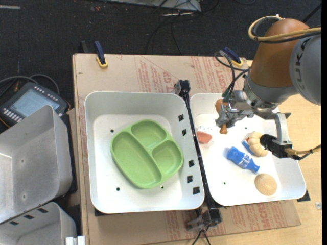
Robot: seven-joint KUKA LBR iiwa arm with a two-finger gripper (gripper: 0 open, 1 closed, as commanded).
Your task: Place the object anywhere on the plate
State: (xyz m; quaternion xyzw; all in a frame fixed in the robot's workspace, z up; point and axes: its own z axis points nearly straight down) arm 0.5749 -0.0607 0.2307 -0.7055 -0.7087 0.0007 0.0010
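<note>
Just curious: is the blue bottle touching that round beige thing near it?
Apart. The camera view shows bare white bin floor between the blue bottle and the round beige thing.

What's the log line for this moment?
gripper: over right bin, near its back left | plate: left bin, bare | right bin: pink piece, blue bottle, tan ball
</note>
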